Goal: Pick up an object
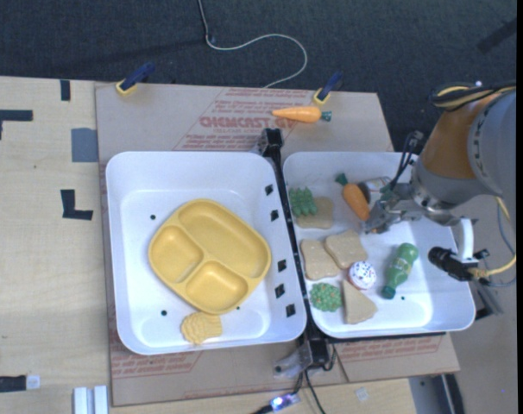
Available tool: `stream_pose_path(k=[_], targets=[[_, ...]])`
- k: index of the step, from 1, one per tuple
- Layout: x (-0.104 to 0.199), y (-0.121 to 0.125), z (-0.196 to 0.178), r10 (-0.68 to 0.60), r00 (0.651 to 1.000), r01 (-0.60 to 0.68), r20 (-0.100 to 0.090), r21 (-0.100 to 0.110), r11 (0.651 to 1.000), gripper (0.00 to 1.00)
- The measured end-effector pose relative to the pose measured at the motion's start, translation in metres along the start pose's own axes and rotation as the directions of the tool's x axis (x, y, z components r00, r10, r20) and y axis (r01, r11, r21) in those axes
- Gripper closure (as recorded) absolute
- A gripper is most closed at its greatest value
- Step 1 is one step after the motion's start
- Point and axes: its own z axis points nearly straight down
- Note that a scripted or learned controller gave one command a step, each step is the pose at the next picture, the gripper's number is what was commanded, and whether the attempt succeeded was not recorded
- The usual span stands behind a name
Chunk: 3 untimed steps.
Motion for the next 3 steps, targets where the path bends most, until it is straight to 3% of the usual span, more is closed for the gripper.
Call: stream_pose_path(k=[3], targets=[[0.018, 0.001, -0.130, 0.001, 1.000, -0.001, 0.001, -0.001, 1.000, 1.00]])
